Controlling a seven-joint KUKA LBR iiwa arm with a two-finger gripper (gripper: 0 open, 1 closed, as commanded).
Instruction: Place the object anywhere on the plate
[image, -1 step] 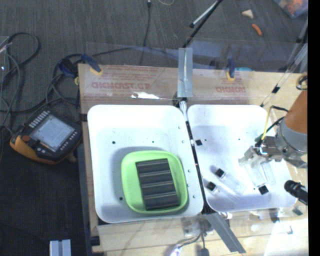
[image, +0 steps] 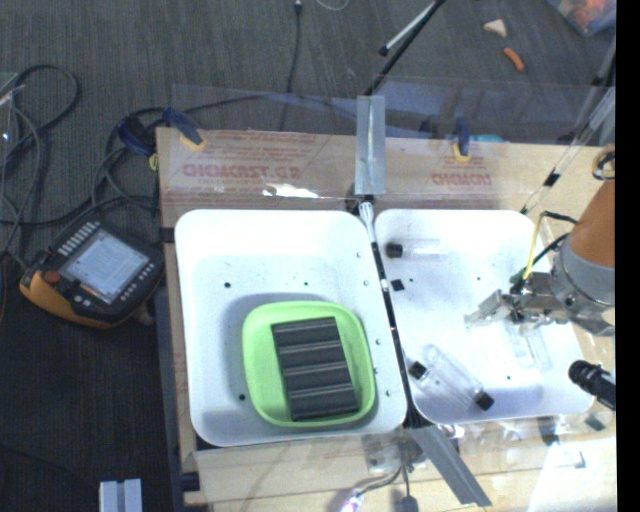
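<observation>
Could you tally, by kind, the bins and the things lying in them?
White bins: 2, left and right
Green plates: 1, in the left bin
Dark ribbed blocks: 1, on the plate
Clear tube-like objects with dark ends: 1, in the right bin
Total: 5

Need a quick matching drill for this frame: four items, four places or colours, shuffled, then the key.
Items:
1. green plate
2. dark ridged block
3. clear tube with black caps
4. gripper

Matches:
A. lying in the right bin, near its front edge
B. lime green, sitting in the left bin
C. over the right bin, toward its right side
D. resting on the plate

Pairs: 1-B, 2-D, 3-A, 4-C
</observation>
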